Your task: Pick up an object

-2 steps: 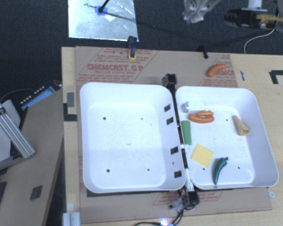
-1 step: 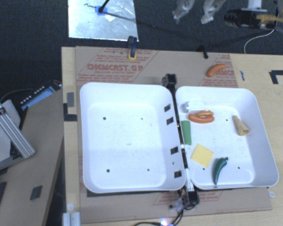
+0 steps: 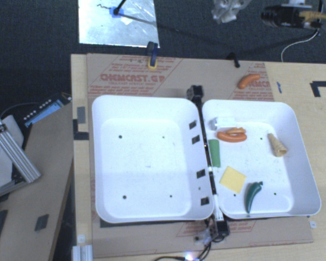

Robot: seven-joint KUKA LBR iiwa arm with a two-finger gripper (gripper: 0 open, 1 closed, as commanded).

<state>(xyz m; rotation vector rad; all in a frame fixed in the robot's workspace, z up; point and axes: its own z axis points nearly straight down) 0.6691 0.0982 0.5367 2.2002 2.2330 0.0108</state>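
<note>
The right bin [image 3: 301, 162] holds several small items. A hot dog [image 3: 232, 135] lies near its back left, with a small white piece [image 3: 220, 123] just behind it. A green block [image 3: 214, 153] rests against the left wall, a yellow square slice [image 3: 233, 179] sits in front of it, and a dark green pepper [image 3: 252, 195] lies near the front. A tan cone [image 3: 277, 144] is at the right. My gripper [image 3: 230, 3] hangs at the top of the view, well behind the bins and high above the bench, with nothing seen in it.
The left bin [image 3: 146, 156] sits beside the right one, joined by a black divider strip [image 3: 202, 151]. An orange sausage [image 3: 249, 80] lies on the board behind the right bin. A yellow and blue clamp [image 3: 152, 56] stands at the board's back edge.
</note>
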